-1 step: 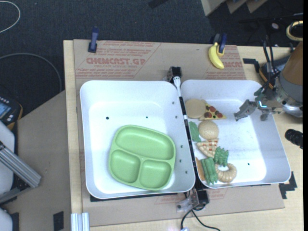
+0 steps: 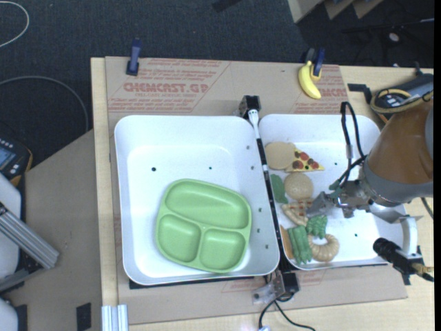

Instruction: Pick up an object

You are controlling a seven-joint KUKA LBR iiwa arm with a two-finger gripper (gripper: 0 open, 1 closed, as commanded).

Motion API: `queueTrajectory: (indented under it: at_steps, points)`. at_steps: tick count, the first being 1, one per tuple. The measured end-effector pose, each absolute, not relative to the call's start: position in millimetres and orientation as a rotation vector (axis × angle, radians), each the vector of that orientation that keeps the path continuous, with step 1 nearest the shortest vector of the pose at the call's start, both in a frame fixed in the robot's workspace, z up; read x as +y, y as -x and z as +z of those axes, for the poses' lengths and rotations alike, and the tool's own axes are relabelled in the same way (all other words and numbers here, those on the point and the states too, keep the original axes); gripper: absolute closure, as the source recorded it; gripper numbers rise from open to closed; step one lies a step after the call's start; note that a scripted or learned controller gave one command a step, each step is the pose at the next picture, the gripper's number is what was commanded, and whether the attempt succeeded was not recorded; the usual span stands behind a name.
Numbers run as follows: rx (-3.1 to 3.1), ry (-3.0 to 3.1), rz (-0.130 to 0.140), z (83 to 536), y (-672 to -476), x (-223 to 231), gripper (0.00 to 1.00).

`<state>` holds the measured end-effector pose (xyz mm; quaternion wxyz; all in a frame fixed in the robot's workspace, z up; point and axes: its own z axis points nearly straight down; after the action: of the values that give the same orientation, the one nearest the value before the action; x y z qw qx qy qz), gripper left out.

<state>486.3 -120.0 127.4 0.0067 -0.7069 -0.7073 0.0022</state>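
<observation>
Toys crowd the right bin (image 2: 358, 126), centre-right of the frame. Gripper (image 2: 324, 205) hangs over a green piece (image 2: 318, 225), fingers spread, pinching nothing. Piece looks light, stiff, smooth plastic; grip its narrow sides.

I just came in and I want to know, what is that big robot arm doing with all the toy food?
The arm's gripper is down in the right bin, right over a heap of toy food: a pizza slice, a round bun, green beans and a donut. It is trying to pick one up. The green tray lies in the left bin.
</observation>
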Motion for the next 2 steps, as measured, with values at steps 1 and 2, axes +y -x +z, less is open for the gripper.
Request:
queueTrajectory:
  at_steps: [1, 2]
  points:
    - [-2.220, 2.221, -0.010, 86, -481.4, -115, 0.00]
    - [-2.227, 2.228, -0.016, 100, -483.7, -117, 1.00]
